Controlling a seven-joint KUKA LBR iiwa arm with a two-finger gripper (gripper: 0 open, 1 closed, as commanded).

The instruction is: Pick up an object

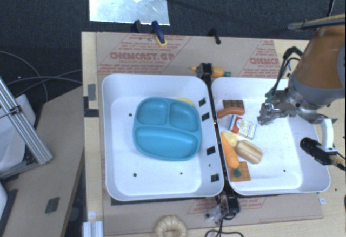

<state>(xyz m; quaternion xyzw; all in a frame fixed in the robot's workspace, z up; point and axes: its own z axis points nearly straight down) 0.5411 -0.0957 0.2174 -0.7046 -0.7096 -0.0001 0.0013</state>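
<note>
My gripper (265,116) hangs over the right bin (286,176), in its upper middle part, just right of the pile of toy food. Nearest to it are a small red and white carton (241,126) and a brown ridged bar (233,106). Lower down lie a yellow piece (228,137), an orange carrot (231,156), a tan bread roll (249,151) and a brown square cracker (241,173). I see nothing held in the gripper.
The left bin (116,139) holds a blue compartment plate (165,128) with a pale yellow item (185,101) peeking out behind it. An orange and yellow object (215,72) sits at the far end of the divider between the bins.
</note>
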